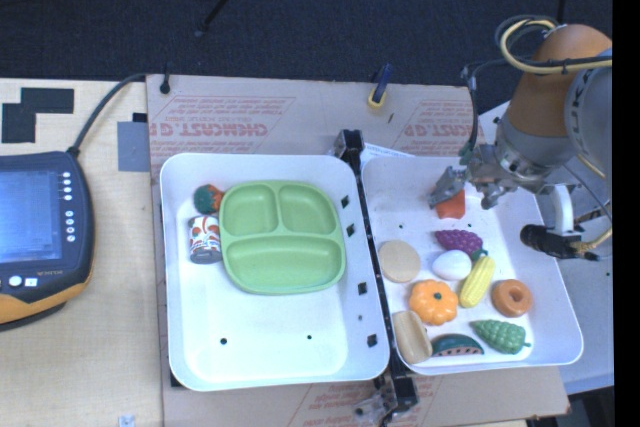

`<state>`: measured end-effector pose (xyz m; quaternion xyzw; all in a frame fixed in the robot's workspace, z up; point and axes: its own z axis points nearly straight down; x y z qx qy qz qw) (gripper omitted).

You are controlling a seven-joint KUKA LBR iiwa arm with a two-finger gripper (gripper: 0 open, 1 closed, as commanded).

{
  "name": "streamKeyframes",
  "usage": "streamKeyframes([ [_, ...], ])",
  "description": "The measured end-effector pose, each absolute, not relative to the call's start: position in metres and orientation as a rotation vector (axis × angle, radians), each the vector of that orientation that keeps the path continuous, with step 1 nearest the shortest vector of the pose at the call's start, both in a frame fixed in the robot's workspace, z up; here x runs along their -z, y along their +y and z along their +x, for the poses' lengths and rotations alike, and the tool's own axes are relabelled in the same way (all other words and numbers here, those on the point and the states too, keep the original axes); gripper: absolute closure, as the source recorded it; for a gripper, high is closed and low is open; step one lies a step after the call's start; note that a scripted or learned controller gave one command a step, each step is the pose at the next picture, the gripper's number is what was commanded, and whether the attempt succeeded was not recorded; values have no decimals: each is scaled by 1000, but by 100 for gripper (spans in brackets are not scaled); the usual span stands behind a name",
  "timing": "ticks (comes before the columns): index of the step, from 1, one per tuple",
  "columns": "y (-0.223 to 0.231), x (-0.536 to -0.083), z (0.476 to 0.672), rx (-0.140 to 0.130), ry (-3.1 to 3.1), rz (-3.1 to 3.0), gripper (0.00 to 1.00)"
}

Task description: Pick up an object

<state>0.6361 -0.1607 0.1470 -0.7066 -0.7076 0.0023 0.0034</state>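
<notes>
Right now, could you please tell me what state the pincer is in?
Pincer: over the right bin, right at a small orange-red item; whether it is open, closed or gripping cannot be told.

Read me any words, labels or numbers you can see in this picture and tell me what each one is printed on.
Red stencilled lettering on the cardboard sheet behind the left bin: upside down, too blurred to read.
A second red stencil on the cardboard behind the right bin: also unreadable.
Label on the small can: red and white, text too small to read.
Screen of the control pendant: nothing legible.
</notes>
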Motion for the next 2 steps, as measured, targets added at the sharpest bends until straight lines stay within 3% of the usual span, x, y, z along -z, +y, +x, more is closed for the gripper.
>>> streamKeyframes([
  [1, -157, -93, 635, -7, -2219, -2214, 0],
  [2, -158, -107, 636, -3, -2221, -2215, 100],
])
